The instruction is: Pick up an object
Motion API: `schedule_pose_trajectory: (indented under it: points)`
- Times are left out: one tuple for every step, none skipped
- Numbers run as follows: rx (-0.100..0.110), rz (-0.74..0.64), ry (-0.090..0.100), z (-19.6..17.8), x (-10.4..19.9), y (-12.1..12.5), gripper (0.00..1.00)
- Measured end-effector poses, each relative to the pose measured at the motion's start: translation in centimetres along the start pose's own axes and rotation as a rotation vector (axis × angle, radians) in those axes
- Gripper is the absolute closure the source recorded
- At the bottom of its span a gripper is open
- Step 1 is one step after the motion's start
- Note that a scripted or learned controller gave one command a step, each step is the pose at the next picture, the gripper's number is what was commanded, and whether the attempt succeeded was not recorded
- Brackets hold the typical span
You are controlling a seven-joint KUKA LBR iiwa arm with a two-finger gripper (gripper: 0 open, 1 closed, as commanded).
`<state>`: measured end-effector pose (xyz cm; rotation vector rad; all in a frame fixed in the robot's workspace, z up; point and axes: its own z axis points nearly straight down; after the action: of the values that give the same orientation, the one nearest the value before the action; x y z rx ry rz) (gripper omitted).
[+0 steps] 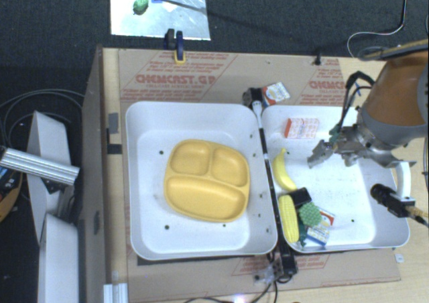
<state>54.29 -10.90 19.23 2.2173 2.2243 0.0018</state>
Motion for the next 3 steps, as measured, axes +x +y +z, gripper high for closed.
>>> schedule_pose_trajectory:
  points:
    - [-0.017, 0.001, -0.001, 9.1, -0.2, -4.5, 0.0]
    - [-0.001, 0.0, 0.0, 10.5, -4.8, -4.3, 0.0]
    - [0.0, 0.0, 0.001, 10.8, 1.5, -1.8, 0.0]
